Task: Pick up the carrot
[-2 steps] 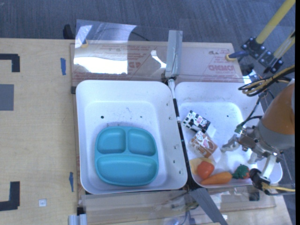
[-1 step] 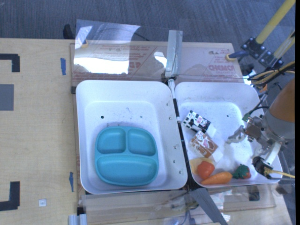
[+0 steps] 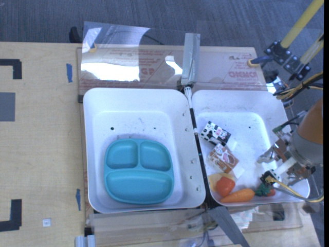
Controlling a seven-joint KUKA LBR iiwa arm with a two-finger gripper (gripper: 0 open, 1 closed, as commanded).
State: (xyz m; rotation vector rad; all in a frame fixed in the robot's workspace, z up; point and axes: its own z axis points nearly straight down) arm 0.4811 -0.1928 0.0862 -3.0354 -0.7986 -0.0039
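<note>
My grey arm comes in from right edge of camera view, around mid-height, partly cut off by frame. Orange band sits at upper end of visible section, grey wrist below it. My silver metal hand hangs off wrist, pointing left and downward at slant, not plumb. Hand low in right part of view. Whether hand open or closed: cannot tell, metal parts too small and cluttered.
</note>
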